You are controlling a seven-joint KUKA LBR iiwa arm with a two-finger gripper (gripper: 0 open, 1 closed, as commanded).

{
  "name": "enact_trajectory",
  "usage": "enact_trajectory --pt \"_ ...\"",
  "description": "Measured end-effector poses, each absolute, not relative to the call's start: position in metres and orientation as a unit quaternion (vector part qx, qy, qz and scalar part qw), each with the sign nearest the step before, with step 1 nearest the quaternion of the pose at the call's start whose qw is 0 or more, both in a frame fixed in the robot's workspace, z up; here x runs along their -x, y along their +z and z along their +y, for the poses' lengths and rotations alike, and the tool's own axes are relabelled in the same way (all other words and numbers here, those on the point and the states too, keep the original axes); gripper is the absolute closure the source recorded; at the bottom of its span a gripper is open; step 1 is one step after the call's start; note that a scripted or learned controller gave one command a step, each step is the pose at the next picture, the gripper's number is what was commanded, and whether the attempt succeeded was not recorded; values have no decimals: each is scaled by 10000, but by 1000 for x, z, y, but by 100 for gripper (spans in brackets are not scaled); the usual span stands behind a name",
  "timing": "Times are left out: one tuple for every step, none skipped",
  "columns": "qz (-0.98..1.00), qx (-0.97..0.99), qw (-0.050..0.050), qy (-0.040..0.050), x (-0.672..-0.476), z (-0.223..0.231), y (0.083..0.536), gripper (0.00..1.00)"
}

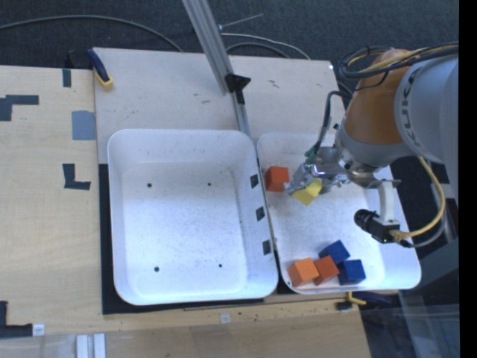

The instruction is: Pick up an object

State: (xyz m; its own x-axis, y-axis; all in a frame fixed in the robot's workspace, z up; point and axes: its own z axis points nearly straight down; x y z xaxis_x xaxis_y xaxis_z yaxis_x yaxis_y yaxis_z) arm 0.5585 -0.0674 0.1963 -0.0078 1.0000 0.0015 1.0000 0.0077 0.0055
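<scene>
Here, a small yellow block [307, 193] at the claw [304, 183].

We are looking down on a robotics lab bench. A grey and orange industrial arm [395, 114] is reaching over two white bins [179, 144] sitting on a plywood benchtop [45, 200] marked with tape patches. Loose cables [246, 47] are trailing across dark carpet [313, 6], and an aluminium rail [205, 28] is rising nearby.
</scene>
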Motion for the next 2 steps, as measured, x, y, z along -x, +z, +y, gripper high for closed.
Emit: enact_trajectory --pt "7102 -7040 -3 11 -612 -10 191 100" --pt "7109 -7033 -25 3 -564 70 217 100"
